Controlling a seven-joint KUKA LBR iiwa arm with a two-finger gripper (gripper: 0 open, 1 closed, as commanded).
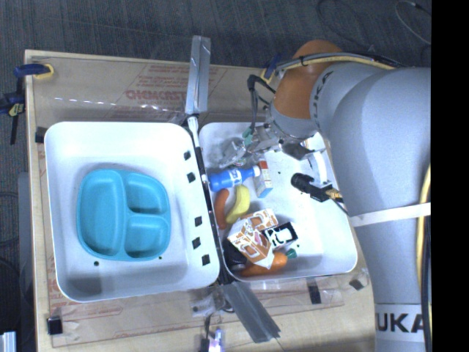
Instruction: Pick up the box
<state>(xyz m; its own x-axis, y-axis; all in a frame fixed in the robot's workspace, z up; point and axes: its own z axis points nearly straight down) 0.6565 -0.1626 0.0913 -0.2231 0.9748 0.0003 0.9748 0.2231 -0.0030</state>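
The box point(251, 240), white with an orange and brown pattern, lies tilted in the near part of the right bin point(333, 244), resting on other items. My gripper point(240, 147) is down in the far part of the same bin, just beyond a blue bottle point(231, 177). It is well away from the box, with a yellow banana point(239, 202) between them. I see nothing held in the gripper.
A small white tube point(262, 180) lies by the bottle. An orange item point(220, 208), a black-and-white card point(281, 235) and an orange carrot-like piece point(268, 261) crowd the box. The left bin point(66, 152) holds a blue divided plate point(124, 213).
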